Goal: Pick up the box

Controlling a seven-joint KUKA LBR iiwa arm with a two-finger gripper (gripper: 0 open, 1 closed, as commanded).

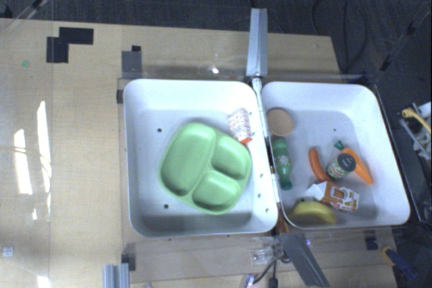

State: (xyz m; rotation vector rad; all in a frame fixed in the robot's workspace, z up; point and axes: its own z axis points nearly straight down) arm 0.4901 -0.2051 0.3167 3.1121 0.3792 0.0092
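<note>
The box (339,197) is a small orange and white carton lying flat near the front of the right bin (378,108). A yellow banana (312,212) lies against its front left side. Just behind it stands a dark bottle (341,166) with an orange carrot (360,169) to its right and an orange sausage-shaped piece (316,164) to its left.
A green bottle (282,162) lies along the right bin's left wall, with a round brown disc (279,122) behind it. The left bin (145,104) holds a green divided plate (206,167) and a small white and red packet (240,125). Cables run across the dark floor behind.
</note>
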